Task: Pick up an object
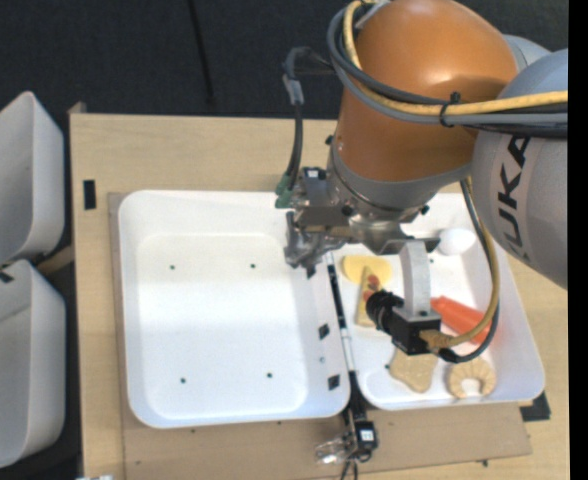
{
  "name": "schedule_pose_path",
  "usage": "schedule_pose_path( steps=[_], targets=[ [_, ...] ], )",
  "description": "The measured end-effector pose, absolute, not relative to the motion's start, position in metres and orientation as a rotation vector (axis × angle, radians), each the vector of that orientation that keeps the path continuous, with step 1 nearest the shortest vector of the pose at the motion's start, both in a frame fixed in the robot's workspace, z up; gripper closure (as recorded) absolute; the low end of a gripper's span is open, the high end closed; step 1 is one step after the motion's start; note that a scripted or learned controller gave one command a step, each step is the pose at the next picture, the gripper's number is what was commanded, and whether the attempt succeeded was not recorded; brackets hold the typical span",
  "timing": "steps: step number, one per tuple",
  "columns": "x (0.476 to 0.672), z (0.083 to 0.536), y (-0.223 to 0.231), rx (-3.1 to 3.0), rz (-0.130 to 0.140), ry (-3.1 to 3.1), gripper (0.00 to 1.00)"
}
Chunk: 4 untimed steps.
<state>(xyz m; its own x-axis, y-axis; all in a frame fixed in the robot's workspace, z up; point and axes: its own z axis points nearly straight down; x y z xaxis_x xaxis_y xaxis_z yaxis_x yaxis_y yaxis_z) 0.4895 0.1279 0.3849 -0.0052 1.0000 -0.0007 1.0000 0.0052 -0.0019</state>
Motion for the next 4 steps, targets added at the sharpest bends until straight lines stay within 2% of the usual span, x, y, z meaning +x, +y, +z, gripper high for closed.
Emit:
schedule_pose_path(
  steps=[1,2,3,4],
  targets=[
    [0.489,0.269,0.083,-2.223,0.013,-2.214,1.00],
    [0.491,0.352,0.084,-2.221,-0.011,-2.228,1.00],
    [0.490,0.458,0.112,-2.219,-0.017,-2.233,1.00],
    [0.547,0.508,0.148,-2.221,-0.012,-2.231,1.00]
  ],
)
